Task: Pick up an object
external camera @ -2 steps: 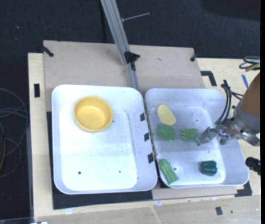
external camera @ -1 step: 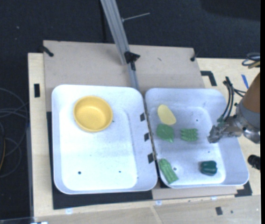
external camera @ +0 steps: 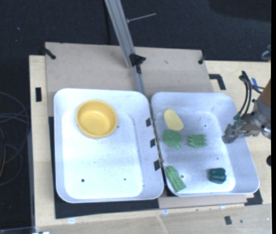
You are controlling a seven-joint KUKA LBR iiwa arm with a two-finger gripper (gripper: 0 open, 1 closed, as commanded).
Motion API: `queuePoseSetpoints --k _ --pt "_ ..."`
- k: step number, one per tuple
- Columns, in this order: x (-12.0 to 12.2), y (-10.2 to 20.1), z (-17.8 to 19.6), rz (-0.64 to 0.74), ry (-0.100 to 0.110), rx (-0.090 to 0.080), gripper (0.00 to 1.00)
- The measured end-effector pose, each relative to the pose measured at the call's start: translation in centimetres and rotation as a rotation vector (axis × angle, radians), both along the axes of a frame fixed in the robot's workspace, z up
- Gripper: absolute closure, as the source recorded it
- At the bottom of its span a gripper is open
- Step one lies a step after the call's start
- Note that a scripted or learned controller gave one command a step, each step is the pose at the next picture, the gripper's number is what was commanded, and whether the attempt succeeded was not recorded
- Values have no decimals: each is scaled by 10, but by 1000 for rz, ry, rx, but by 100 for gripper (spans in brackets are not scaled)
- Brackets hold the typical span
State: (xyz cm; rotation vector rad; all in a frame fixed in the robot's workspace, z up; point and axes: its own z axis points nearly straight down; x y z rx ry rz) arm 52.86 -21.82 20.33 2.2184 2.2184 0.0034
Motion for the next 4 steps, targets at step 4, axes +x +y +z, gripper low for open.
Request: queuePoseSetpoints --k 4 --pt "-15 100 73 3 5 2 100"
